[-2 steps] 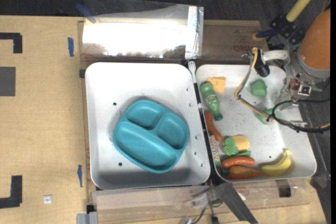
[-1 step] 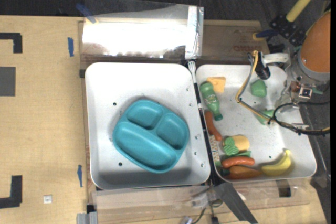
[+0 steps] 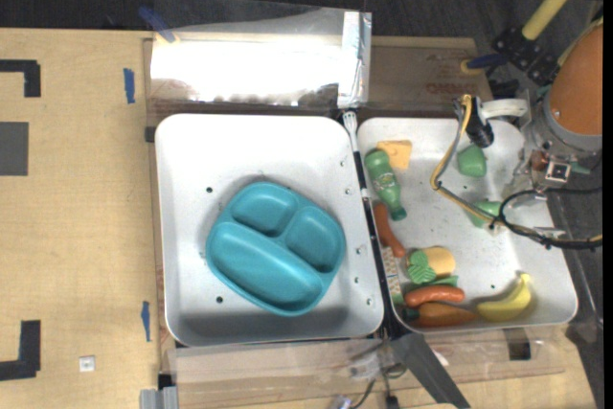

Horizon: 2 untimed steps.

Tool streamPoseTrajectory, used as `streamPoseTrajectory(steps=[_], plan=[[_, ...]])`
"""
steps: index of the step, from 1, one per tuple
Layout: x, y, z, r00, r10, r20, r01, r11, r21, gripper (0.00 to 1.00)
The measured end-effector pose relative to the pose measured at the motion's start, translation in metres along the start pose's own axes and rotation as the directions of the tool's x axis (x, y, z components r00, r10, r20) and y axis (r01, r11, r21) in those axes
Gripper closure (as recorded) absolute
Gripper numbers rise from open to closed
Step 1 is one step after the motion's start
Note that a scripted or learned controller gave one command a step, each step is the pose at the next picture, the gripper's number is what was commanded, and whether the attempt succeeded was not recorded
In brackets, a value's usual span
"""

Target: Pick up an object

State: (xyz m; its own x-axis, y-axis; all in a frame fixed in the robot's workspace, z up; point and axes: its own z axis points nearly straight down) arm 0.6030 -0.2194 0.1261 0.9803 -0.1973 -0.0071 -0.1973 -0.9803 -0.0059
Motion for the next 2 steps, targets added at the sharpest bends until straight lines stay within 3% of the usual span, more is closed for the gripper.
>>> streamPoseTrajectory(steps=[1, 2], plan=[[-0.024, 0.006, -0.006, 1.000, 0.004, 0.000, -0.004, 1.000, 0.001, 1.00], [-0.010, 0.003, 0.001, 1.000, 0.003, -0.002, -0.003, 1.000, 0.002, 1.00]])
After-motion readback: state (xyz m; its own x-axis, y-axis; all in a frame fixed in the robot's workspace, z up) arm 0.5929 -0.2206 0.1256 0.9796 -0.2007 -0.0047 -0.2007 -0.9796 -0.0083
